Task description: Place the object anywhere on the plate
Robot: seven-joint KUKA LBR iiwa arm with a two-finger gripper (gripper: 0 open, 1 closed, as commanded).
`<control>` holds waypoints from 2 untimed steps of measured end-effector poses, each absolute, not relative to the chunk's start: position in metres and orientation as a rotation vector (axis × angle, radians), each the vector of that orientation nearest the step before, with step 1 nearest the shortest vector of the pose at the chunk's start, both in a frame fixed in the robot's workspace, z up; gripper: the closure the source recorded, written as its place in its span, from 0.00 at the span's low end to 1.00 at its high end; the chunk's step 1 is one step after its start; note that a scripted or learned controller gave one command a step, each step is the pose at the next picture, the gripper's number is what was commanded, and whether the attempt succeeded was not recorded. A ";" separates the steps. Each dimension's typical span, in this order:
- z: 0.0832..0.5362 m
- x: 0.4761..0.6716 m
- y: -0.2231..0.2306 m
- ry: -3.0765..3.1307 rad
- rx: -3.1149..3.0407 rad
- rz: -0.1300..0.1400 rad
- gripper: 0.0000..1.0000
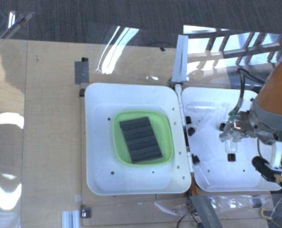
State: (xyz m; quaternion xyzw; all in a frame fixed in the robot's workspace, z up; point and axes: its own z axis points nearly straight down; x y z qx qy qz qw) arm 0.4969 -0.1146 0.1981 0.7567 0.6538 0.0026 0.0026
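Evidently complete, or nearly so: dark ribbed object lying flat on green plate, well within its rim, in left bin. Tool over right bin, well apart from plate, nothing seen between its parts; spread or pressed together cannot be told. Remaining: none apparent beyond clearing arm from tabletop.

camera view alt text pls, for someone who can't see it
A dark ribbed block lies on a green plate in the left white bin. The arm's gripper hangs over the right white bin, nothing visible between its fingers.
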 end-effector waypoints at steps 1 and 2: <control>0.185 0.520 -0.047 2.164 2.272 0.006 1.00; 0.185 0.541 0.051 2.373 2.052 0.009 1.00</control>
